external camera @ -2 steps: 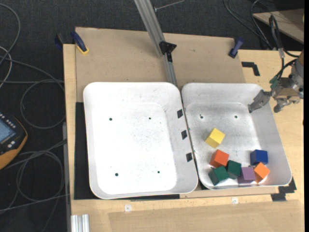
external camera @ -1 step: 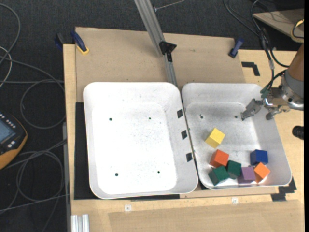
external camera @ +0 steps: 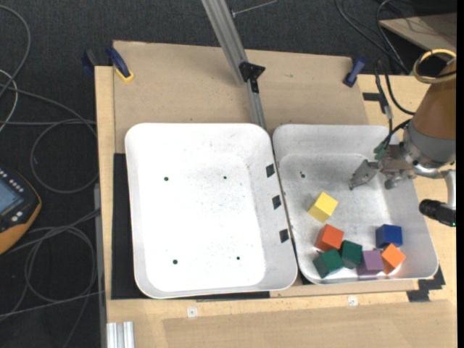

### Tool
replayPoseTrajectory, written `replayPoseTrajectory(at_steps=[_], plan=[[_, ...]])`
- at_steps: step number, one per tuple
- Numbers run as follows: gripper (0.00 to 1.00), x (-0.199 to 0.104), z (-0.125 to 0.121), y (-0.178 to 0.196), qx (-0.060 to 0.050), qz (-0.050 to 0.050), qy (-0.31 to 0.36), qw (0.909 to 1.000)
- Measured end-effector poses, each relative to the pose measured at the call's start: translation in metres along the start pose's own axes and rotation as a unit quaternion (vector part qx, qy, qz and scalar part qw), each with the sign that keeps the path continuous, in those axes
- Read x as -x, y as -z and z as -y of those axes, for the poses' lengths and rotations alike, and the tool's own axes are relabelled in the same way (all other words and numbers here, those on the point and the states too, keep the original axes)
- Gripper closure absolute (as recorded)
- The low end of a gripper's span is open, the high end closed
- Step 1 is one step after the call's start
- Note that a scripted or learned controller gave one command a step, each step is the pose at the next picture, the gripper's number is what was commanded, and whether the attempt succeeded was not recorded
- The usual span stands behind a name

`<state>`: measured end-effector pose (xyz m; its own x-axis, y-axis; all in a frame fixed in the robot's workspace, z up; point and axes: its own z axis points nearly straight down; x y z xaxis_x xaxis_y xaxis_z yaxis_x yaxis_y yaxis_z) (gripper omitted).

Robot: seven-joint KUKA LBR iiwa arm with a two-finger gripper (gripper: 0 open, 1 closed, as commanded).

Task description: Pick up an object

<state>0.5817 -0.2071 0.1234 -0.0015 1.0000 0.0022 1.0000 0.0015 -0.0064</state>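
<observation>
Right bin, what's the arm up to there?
The KUKA arm reaches in from the right, with its gripper over the upper part of the right bin, fingers spread and nothing between them. The blocks all lie further down in that bin: a yellow block nearest the gripper, then a cluster along the lower edge with an orange block, two green blocks, a purple block, a blue block and another orange one. Nothing has been picked up yet.
</observation>
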Motion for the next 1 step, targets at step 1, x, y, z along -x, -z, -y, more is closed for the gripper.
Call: replayPoseTrajectory(at_steps=[1], plan=[[1.00,0.0003,-0.0022,0.0154,0.005,0.001,0.000,1.0000]])
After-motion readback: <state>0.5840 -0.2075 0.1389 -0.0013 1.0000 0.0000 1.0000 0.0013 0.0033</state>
